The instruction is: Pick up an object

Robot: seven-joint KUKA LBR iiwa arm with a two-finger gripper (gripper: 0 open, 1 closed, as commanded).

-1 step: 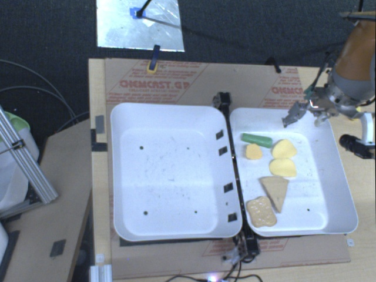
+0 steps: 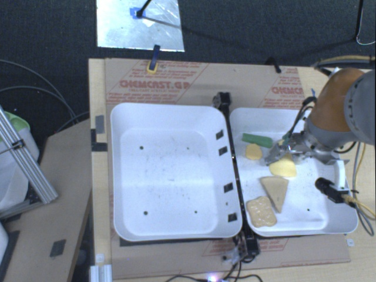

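Right bin (image 2: 335, 216): end effector (image 2: 281, 153) touches yellow piece (image 2: 284, 168).

The arm (image 2: 346, 107) is cut off by the picture's right edge. The gripper (image 2: 281, 151) hides part of the yellow piece (image 2: 284, 168) near the right bin's (image 2: 329, 219) middle.

We look down on a dark blue-black carpeted floor (image 2: 47, 22) surrounding the desk (image 2: 194, 75), whose top is a sheet of brown cardboard printed with red lettering. On the floor beyond the desk lies a shiny silver square sheet (image 2: 140, 16) bearing a small blue marker. Thin black cables (image 2: 35, 87) curve across the carpet at left. At lower left we see a second tan surface (image 2: 59, 181) and, crossing it, a slanted aluminium frame rail (image 2: 26, 163). Lighting is even, with glare on the silver sheet.
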